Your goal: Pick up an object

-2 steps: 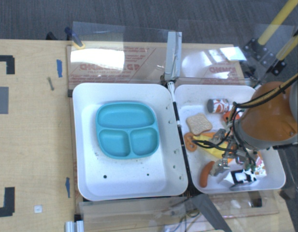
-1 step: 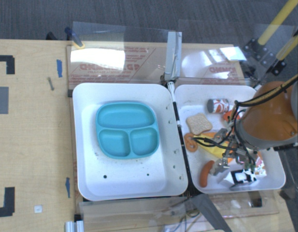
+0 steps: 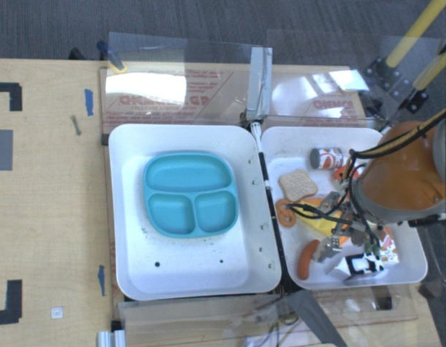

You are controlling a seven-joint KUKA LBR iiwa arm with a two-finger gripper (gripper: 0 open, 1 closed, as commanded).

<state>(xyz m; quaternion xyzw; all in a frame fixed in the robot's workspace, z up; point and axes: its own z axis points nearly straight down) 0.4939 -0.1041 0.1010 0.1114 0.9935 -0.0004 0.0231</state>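
Objects for the pick all sit in the right bin (image 3: pixel 414 266): a slice of toast (image 3: pixel 298 185) toward the middle-left, a small can (image 3: pixel 326 157) lying on its side at about 12 o'clock from the toast, an orange ring-shaped piece (image 3: pixel 285 214) just at 7 o'clock of the toast, a yellow banana-like thing (image 3: pixel 318 225) near the bin's centre, and a hot dog (image 3: pixel 306 258) down at 6 o'clock by the front wall. There's also a small white packet with red and green print (image 3: pixel 388 249) over at 4 o'clock, partly tucked under the arm.

The arm (image 3: pixel 400 176), big orange band and all, comes in from 3 o'clock and covers most of the bin's right half. The jaws (image 3: pixel 331 248) hang low over the clutter, just at 2 o'clock of the hot dog and right beside the yellow thing. Honestly can't tell if they're open or closed, too many cables and grey bits tangled there, and I can't see anything clearly pinched between them.

Left bin (image 3: pixel 129 215) has a teal divided plate (image 3: pixel 190 194) sitting in the middle, three compartments, flat on the floor. Both bins sit side by side on the counter (image 3: pixel 42 194), touching along the middle.
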